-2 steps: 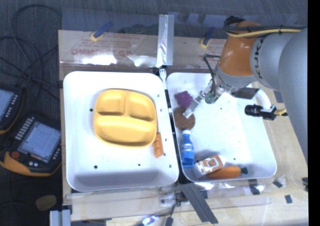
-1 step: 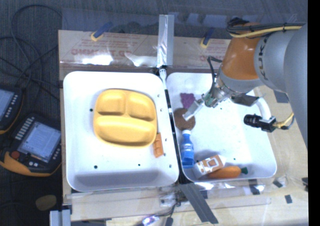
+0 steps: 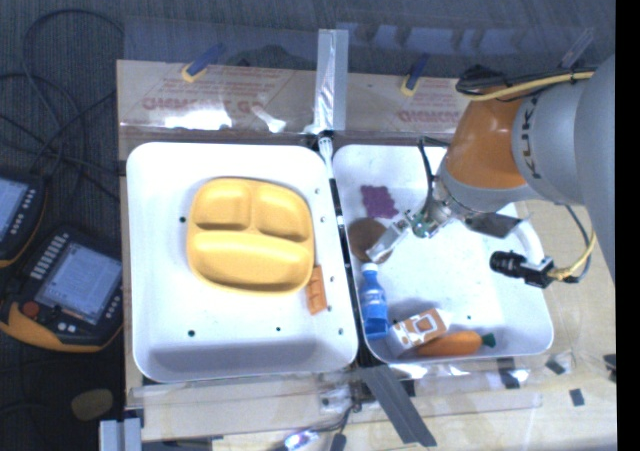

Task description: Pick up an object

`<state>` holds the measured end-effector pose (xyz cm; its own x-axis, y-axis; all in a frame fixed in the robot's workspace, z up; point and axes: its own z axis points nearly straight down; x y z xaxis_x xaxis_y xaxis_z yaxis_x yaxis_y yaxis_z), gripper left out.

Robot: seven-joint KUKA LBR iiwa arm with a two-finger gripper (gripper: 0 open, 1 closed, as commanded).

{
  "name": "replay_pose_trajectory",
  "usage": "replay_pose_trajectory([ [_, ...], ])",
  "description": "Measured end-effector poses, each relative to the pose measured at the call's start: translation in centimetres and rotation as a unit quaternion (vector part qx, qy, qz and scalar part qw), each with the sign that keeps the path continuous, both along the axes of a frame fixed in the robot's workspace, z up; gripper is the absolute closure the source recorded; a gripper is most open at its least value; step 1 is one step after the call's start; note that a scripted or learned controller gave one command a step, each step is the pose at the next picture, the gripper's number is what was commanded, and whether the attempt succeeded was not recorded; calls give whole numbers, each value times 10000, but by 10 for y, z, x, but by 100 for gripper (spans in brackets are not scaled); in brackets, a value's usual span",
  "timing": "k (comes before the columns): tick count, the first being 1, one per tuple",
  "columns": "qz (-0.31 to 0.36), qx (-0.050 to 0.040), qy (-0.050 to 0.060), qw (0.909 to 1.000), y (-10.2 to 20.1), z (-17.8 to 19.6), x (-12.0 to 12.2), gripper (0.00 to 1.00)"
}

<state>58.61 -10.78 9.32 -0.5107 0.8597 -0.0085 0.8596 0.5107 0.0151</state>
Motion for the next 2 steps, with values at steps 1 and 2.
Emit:
replay_pose_trajectory([
  [1, 855, -13, 78, 9963, 26, 91, 40, 0],
  [2, 860, 0, 72, 9963, 27, 100, 41, 100],
])
